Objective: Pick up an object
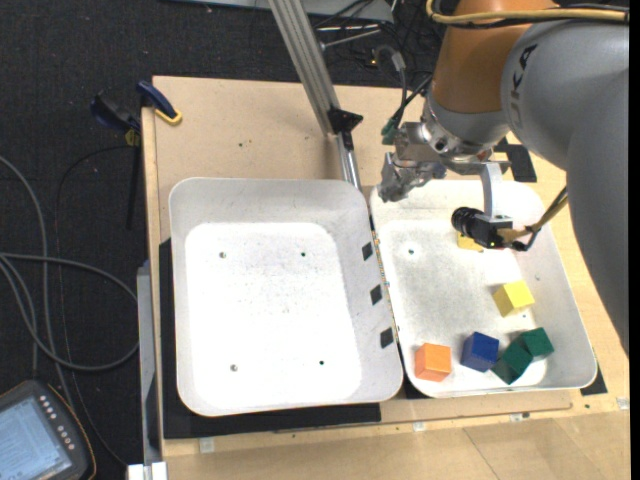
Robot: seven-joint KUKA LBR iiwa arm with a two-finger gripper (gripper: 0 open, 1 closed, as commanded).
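Observation:
Several small blocks lie in the right bin [560,268]: a yellow block [513,296] at mid right, and along the near edge an orange block [432,361], a blue block [480,351] and two green blocks [538,343] [513,364]. My gripper [398,180] hangs over the far left corner of the right bin, well away from the blocks, with nothing seen in it. The grey arm with its orange band reaches in from the upper right.
The left bin [190,268] sits beside the right one. A metal rail [305,48] slants down to the bins' shared far corner. A black cable fitting [478,226] with a yellow bit under it hangs over the right bin's far side.

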